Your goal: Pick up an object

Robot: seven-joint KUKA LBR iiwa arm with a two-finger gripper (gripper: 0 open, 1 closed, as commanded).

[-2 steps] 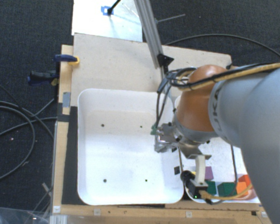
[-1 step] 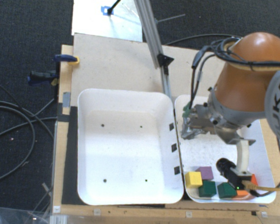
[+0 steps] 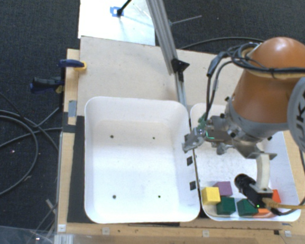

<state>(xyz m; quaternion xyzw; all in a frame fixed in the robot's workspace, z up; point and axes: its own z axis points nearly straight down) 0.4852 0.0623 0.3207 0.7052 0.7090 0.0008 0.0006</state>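
The worktop point(image 3: 125, 68) is a pale board, and it carries two shallow white bins side by side. My arm point(image 3: 273, 81) reaches in from the right of the camera view, and its orange dome stands above the right bin point(image 3: 215, 169) and covers much of it. The left bin point(image 3: 133, 165) is the wider of the two and lies toward the left of the view; four small dark dots mark its floor. My end effector point(image 3: 194, 141) is positioned over the left edge of the right bin, close to the rims where the two bins meet, and I cannot tell whether it is apart or together. No object is visible in it. The candidate objects are small blocks grouped at the near end of the right bin, well apart from my end effector. The yellow block point(image 3: 211, 194) is closest to the left bin. The purple block point(image 3: 223, 188) is just beside it. The first green block point(image 3: 226, 206) lies just in front of these two, against the near rim. The second green block point(image 3: 247, 208) lies beside the first. The orange block point(image 3: 276, 196) is nearest the right rim and is partly hidden.
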